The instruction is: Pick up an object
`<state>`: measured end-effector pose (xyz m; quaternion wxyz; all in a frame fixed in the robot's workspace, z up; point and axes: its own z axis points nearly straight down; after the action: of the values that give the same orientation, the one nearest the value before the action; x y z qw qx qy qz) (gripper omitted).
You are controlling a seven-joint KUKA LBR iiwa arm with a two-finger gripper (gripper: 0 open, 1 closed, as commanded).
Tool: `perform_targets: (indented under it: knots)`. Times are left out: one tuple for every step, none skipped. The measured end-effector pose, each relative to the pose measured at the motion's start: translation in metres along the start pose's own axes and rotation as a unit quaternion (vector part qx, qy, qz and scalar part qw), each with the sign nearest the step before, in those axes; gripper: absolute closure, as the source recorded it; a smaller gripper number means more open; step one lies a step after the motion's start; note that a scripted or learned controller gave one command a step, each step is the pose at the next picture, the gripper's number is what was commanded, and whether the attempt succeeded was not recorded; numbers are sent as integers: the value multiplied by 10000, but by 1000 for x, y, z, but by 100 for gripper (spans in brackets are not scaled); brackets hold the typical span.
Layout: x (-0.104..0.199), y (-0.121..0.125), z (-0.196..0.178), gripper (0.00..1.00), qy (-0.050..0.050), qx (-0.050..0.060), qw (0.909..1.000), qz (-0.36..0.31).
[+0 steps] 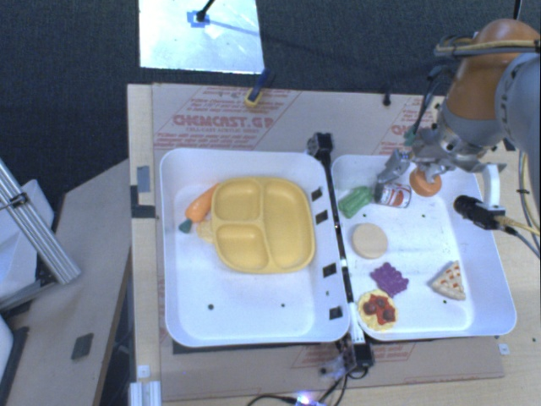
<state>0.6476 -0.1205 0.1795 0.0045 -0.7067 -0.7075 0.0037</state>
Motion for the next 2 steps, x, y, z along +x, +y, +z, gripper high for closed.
perform_targets:
  knots:
    - [0, 3, -8, 0, -6, -65, 10000, -10]
    - [4, -6, 41, 0, -3, -48, 10000, -4]
